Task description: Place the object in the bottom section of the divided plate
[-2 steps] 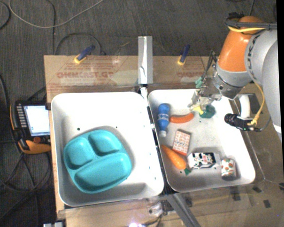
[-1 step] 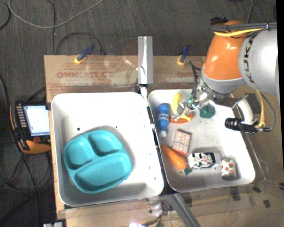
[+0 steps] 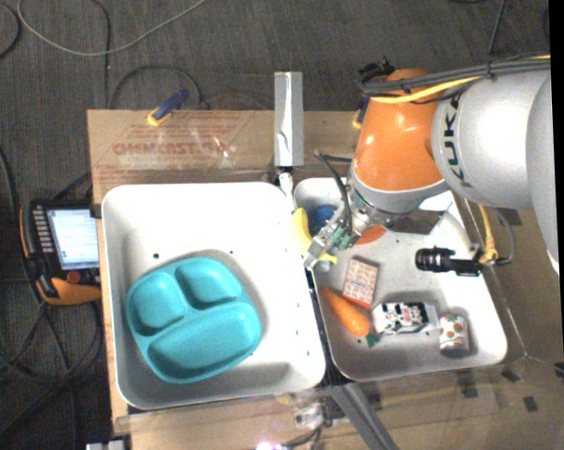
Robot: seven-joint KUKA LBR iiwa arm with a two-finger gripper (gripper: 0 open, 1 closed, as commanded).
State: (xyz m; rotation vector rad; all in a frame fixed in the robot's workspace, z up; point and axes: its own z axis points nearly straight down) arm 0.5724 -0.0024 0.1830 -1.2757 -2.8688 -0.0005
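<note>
Gripper [image 3: 325,238]: low over the right bin [image 3: 476,295], close to its 9 o'clock wall. Open or closed: cannot tell from this angle. No item confirmed in the grasp.

Just beside the gripper at 10 o'clock: yellow item [image 3: 302,226], against the bin wall. Near at 12 o'clock: blue item [image 3: 324,214]. Near at 4 o'clock: card [image 3: 361,280]. At 5 o'clock: carrot [image 3: 347,312], lying diagonally. Farther out toward 4 o'clock: carton [image 3: 401,317], then can [image 3: 452,329].

Object to be placed: not named by the task. Judged to be one of the right-bin items, most likely the yellow item or blue item. Not yet on the plate.

Plate [image 3: 192,312]: in the left bin [image 3: 170,215], well apart from the gripper at 8 o'clock. Bottom section [image 3: 208,342]: the large compartment on the plate's 5 o'clock side, bare.

Likely faults from here:
- Missed or double grasp. Cause: yellow item tight against the wall, blue item close by, little room to close around one alone.
- Drop during transfer. Cause: marginal hold while crossing the two bin walls.
- Wrong compartment. Cause: plate sits rotated, so the dividers run at a slant; release too far toward 12 o'clock lands in a small section.
- Roll-out after release. Cause: rounded item let go too high above the shallow section.
</note>
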